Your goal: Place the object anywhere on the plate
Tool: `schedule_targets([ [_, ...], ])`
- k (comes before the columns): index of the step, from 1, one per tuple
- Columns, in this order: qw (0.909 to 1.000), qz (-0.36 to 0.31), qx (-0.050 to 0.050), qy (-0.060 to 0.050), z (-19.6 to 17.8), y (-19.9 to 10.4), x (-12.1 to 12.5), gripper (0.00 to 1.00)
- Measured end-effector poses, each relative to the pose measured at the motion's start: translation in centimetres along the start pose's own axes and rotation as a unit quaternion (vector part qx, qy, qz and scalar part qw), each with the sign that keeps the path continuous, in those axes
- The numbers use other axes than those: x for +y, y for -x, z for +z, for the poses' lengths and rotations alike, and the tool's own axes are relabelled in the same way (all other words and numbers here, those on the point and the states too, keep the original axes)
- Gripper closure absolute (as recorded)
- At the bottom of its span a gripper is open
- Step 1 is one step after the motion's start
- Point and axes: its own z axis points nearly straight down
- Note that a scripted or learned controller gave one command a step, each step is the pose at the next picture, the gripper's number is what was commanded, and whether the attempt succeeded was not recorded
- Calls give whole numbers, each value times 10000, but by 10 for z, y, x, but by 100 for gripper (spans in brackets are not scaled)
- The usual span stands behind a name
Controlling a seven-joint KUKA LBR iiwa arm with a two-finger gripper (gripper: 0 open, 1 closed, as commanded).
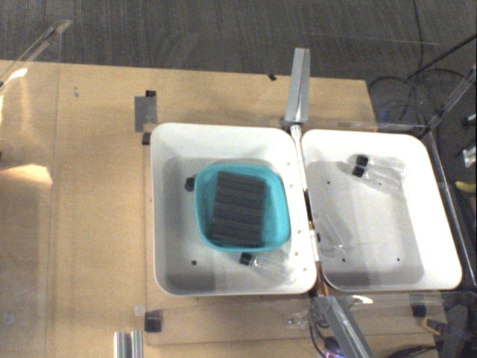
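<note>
**Ribbed block lies on the teal plate; placing step looks done**

On the pale wooden surface point(89, 222), the left white bin point(168, 274) holds a glossy teal plate point(279, 222), square with rounded corners. A dark grey ribbed block point(238, 209), matte and rubbery-looking, rests flat on the plate's middle. I judge this to be the task's object, already placed. A clear vial with a black cap point(257, 261) lies just off the plate's near edge. The right bin point(440, 271) holds another clear vial point(376, 174). I cannot tell the gripper's state; next, I only need to confirm the result.
</note>
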Motion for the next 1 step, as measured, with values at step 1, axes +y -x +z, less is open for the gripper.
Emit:
schedule_targets([
  [1,9981,619,1,-1,0,-1,0,0],
])
